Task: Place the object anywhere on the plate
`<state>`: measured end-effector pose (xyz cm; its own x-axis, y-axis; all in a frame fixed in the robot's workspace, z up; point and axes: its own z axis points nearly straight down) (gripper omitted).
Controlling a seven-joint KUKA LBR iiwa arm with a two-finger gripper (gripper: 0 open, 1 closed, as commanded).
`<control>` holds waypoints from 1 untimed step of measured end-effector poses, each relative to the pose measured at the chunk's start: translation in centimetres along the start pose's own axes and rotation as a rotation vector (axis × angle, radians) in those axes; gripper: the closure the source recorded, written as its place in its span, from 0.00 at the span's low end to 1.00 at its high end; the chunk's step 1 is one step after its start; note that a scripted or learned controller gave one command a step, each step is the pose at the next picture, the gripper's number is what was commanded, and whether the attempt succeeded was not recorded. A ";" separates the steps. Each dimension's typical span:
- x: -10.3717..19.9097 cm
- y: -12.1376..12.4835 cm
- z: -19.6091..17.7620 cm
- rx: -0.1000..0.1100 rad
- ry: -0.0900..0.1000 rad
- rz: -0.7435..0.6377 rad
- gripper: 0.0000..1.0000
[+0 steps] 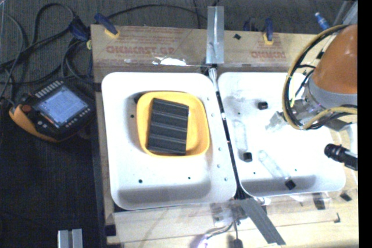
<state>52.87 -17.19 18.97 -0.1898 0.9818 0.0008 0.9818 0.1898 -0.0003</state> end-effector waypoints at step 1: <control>0.0 0.0 0.0 0.000 0.000 0.000 0.00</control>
